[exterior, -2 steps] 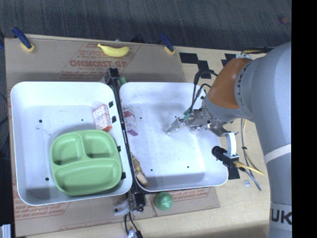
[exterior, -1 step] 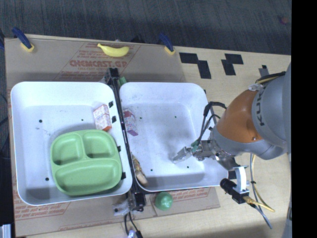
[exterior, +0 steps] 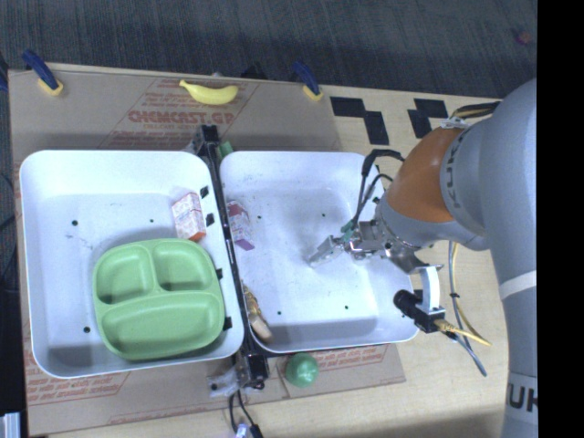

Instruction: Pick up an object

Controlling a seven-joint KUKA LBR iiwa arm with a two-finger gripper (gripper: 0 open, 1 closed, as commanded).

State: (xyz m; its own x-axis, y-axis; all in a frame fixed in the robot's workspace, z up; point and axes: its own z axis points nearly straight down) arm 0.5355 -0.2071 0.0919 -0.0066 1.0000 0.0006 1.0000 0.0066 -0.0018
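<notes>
Seemingly spread a little, the fingers (exterior: 321, 250) reach low over the bare floor of the right bin (exterior: 301, 331) with nothing between them, though their tips blur against the white. Every candidate lies well apart to their left: a small pink wrapper (exterior: 239, 224) by the divider, and in the left bin (exterior: 46, 272) a red-and-white carton (exterior: 187, 215) touching a green tray (exterior: 160, 297). A green ball (exterior: 301, 369) sits on the worktop (exterior: 429, 372) just outside.

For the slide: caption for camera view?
Gripper low in right bin; green tray in left bin.
</notes>
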